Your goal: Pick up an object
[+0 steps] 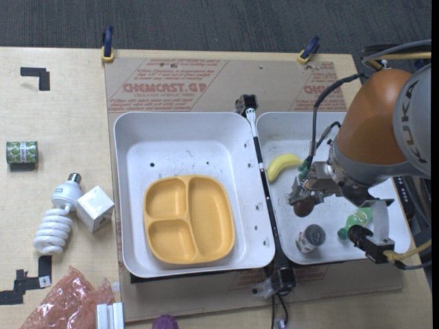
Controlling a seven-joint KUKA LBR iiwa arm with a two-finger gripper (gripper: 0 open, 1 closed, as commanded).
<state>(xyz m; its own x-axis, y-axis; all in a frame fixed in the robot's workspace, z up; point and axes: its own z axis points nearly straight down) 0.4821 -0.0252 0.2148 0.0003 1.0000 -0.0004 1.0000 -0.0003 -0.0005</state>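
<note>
You are looking down on two white bins side by side. The left bin [130,177] holds a yellow divided plate [188,219] lying flat near its front. The right bin [274,132] is where the arm [374,125] reaches in from the right, its orange band covering much of the bin's far right part.

The gripper [305,194] sits low over the middle of the right bin, just below the banana [282,164], which lies near the bin's left wall. Right at the gripper's tip you see a small dark brown round object [302,208]; it is touching or just under the tip, but you cannot tell whether it is gripped, and you cannot tell the gripper's state from this angle.

Nearer the front of the same bin stands a small grey-capped jar [312,238], apart from the gripper. A green object [357,221] lies to the right of it, partly hidden by the arm's hardware.

Outside the bins, on the bench at left, you see a spiral light bulb [56,218], a white cube [95,208], and a small green can [22,153].
</note>
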